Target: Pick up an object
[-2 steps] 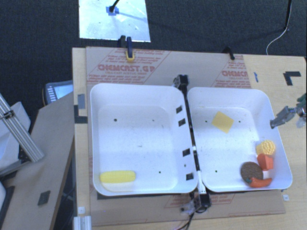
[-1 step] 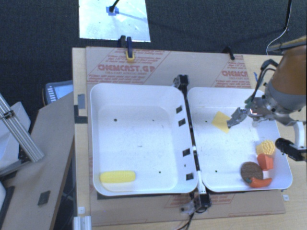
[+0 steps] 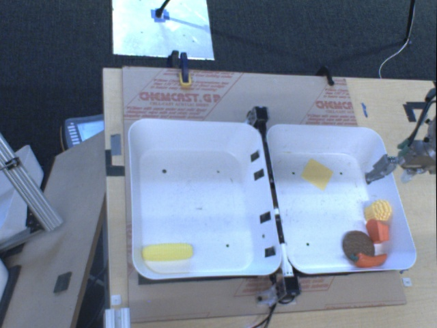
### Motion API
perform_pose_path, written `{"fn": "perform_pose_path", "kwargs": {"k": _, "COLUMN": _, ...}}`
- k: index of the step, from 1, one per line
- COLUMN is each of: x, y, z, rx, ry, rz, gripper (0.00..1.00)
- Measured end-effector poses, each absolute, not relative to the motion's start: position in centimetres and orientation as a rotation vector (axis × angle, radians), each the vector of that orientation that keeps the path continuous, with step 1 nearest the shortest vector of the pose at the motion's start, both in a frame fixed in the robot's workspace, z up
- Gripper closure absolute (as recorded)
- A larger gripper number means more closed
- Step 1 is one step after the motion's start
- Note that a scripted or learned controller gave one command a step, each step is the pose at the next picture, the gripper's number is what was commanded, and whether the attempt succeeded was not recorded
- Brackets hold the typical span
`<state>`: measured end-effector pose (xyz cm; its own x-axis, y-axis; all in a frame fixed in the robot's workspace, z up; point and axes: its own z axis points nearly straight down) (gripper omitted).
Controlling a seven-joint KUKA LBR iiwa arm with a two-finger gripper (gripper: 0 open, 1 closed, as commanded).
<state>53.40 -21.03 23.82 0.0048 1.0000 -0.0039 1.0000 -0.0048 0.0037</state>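
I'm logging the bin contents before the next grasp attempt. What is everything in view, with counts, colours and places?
white bins: 2, white, side by side on the bench
yellow oblong piece: 1, yellow, left bin, near front-left corner
yellow flat square: 1, yellow, right bin, toward the back
corn-like piece: 1, yellow, right bin, by the right wall
red-orange block: 1, right bin, just in front of the corn-like piece
brown disc: 1, brown, right bin, front-right corner
orange carrot-like piece: 1, orange, at the brown disc's front edge
cardboard sheet: 1, tan with red print, under the bins
gripper: 1, grey, above the right bin's right rim
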Motion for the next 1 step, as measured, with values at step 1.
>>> {"fn": "perform_pose_path", "kwargs": {"k": 1, "x": 49.99, "y": -20.74, "z": 30.17, "rx": 2.217, "ry": 2.216, "rz": 0.004, "gripper": 0.0}}
